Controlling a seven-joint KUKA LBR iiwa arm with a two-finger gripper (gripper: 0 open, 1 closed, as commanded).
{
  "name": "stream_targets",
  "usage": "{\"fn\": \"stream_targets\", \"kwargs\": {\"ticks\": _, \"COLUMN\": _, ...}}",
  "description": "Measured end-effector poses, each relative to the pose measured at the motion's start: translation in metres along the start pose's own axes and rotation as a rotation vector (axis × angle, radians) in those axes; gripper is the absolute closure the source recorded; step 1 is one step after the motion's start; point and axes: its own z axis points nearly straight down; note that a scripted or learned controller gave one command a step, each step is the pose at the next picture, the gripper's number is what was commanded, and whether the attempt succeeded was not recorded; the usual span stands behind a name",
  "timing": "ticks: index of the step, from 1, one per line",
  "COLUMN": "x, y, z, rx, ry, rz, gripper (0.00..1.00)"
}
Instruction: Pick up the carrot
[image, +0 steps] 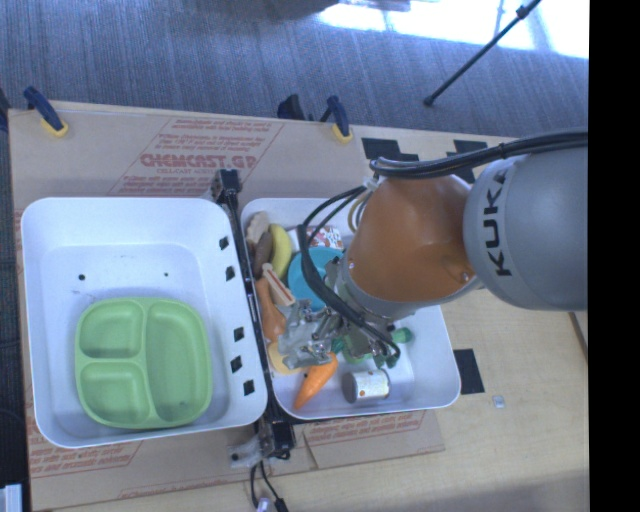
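Right bin (440, 385): carrot (315, 382), banana (282, 250).

floor (200, 50): grey-blue ribbed carpet | sunlight patch (440, 20) at top | bench (520, 400): tan board

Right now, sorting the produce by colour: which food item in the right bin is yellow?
The banana, at the bin's far-left end; the carrot is orange.

The carrot (316, 381) is orange and tapered, lying flat at a slant near the right bin's (436, 392) front wall, its tip pointing toward the front-left corner.
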Motion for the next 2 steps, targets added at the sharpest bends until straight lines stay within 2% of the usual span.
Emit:
{"fn": "stream_targets", "kwargs": {"ticks": 1, "x": -0.016, "y": 0.022, "z": 0.000, "rx": -0.003, "ry": -0.005, "rz": 0.582, "gripper": 1.00}}
{"fn": "stream_targets", "kwargs": {"ticks": 2, "x": -0.002, "y": -0.015, "z": 0.000, "rx": -0.001, "ry": 0.000, "rz": 0.348, "gripper": 1.00}}
